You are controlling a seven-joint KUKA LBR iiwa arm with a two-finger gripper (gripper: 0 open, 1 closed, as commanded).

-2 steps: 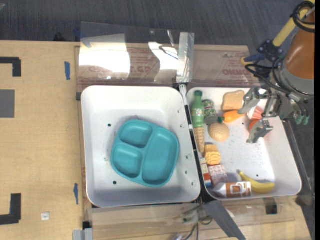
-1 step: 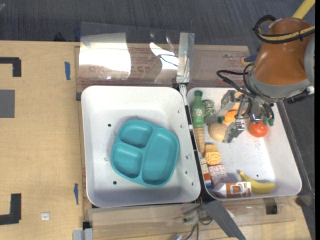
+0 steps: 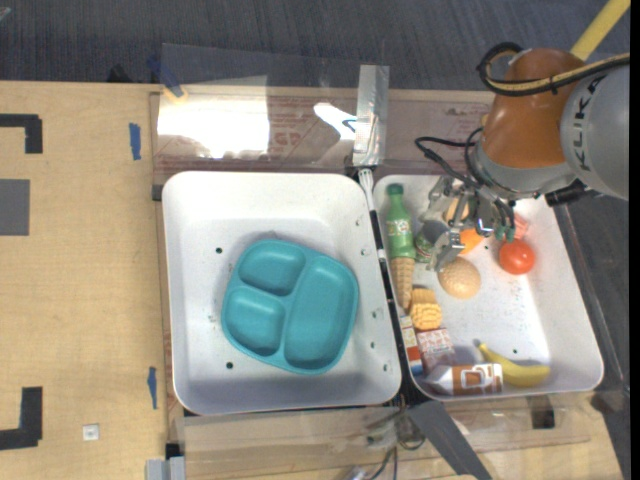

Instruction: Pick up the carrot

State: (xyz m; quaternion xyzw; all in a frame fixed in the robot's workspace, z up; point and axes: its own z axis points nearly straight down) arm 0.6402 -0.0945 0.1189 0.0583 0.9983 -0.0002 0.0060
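Note:
The carrot point(image 3: 471, 236) shows as a small orange piece with a green top, in the right bin's point(image 3: 570, 318) upper middle. My gripper point(image 3: 466, 220) hangs directly over it, low in the bin, and its metal linkage covers most of the carrot. I cannot tell whether the carrot is gripped or just lies beneath the gripper. The arm's orange band point(image 3: 530, 108) rises behind, at the upper right.
Near the carrot are a red tomato point(image 3: 516, 257), a tan potato point(image 3: 460, 279), a green bottle point(image 3: 397, 222) and a cone point(image 3: 402, 274). A waffle point(image 3: 426, 314), a sauce bottle point(image 3: 472, 378) and a banana point(image 3: 518, 369) lie nearer the front. The left bin point(image 3: 200, 218) holds a teal divided plate point(image 3: 290, 305).

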